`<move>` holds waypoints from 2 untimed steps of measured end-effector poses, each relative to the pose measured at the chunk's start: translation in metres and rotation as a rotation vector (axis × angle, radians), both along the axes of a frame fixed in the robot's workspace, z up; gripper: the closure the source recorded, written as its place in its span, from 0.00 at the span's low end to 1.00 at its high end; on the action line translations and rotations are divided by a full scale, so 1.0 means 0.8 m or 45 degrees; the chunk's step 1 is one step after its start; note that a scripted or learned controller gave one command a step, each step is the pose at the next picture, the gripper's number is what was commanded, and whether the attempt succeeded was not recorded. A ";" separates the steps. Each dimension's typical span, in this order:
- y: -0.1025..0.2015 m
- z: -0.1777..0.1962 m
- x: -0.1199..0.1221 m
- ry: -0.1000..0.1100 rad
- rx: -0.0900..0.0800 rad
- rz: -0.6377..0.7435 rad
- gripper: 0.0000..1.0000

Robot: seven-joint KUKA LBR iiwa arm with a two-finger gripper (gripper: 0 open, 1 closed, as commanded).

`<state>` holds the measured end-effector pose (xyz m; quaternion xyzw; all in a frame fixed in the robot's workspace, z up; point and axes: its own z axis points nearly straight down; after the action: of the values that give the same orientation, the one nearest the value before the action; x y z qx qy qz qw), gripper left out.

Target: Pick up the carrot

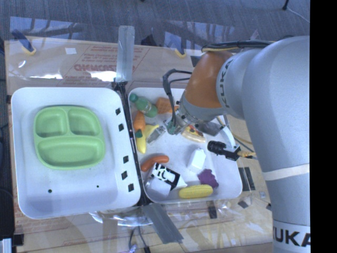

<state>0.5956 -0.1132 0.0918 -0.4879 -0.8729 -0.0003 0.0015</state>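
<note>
Carrot (139, 122) lies at the left edge of the right bin (231, 186), just right of centre frame, upright along the bin wall, its orange body ending in a green top near a yellow piece (141, 142) below it. It looks like a light, rigid plastic toy with a smooth, somewhat slippery skin; a grip across the thick middle seems safest, though the wall crowds one side. A green bottle-like item (144, 105) sits just above it. The end effector (171, 126) hangs near the carrot's right; whether it is apart or together I cannot tell. The left bin (21, 194) carries a green tray (68, 136).
</note>
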 end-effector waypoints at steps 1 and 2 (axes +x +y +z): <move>-0.091 0.000 -0.083 0.001 -0.004 0.161 0.00; -0.122 0.001 0.000 -0.003 -0.002 0.026 0.00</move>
<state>0.5960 -0.2106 0.0926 -0.4788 -0.8779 -0.0001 -0.0002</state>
